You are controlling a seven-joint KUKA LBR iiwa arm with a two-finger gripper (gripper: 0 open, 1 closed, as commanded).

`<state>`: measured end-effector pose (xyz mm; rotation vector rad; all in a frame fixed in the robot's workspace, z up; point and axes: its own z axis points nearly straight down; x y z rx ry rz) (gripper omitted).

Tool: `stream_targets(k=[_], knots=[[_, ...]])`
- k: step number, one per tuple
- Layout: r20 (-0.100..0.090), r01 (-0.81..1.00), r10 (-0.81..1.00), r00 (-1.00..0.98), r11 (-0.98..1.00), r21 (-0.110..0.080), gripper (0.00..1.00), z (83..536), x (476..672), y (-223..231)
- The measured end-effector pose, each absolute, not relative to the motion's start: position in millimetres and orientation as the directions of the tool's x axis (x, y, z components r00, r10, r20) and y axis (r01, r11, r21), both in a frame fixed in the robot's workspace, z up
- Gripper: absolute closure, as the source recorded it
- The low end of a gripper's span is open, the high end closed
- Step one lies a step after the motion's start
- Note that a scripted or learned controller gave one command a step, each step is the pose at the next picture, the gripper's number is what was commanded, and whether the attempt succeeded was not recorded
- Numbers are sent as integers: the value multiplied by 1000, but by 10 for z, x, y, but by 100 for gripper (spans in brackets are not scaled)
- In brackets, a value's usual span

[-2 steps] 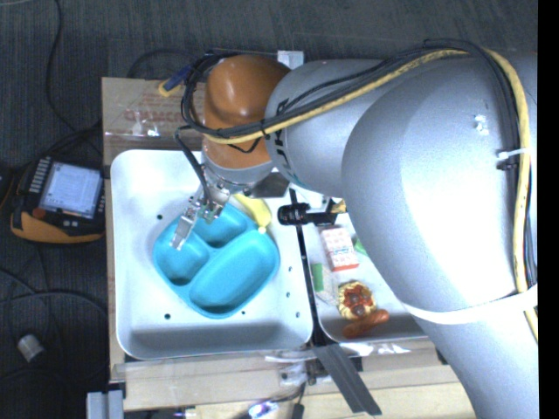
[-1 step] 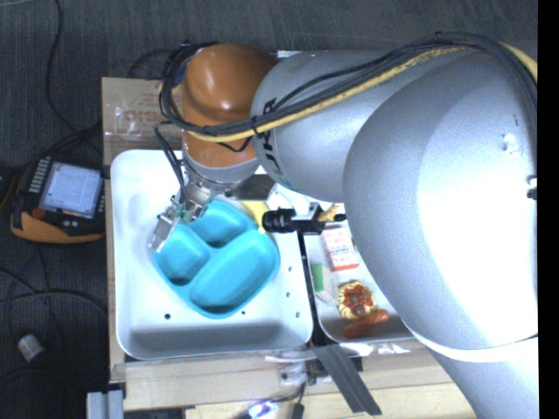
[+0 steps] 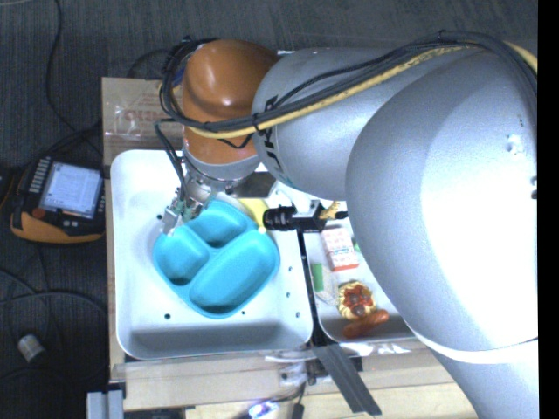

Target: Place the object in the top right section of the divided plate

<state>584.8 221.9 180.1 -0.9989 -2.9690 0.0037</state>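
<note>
The blue divided plate (image 3: pixel 231 273) lies tilted in the left white bin (image 3: pixel 140 317), with two small sections at its upper left and one large section at its lower right. My gripper (image 3: pixel 177 211) hangs low over the plate's upper-left rim, under the orange band of the wrist (image 3: pixel 223 81). A small greenish bit shows at the gripper's tip, too small and too hidden to identify. The arm's big grey body covers the upper right of the view.
The right bin (image 3: pixel 325 325) holds a pizza-slice toy (image 3: pixel 356 298), a brown sausage (image 3: pixel 369 323), a white and red box (image 3: pixel 339 250) and a green piece (image 3: pixel 318 278). A yellow item (image 3: pixel 253 209) peeks out beside the plate. A handheld screen device (image 3: pixel 63 195) lies on the floor at left.
</note>
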Motion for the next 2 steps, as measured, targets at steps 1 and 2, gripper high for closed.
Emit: stream_targets(k=[1,2], knots=[[0,460,460,-888,888,-4,100,1989,5872,2302],[1,137,137,-991,991,0,100,1282,6199,2326]])
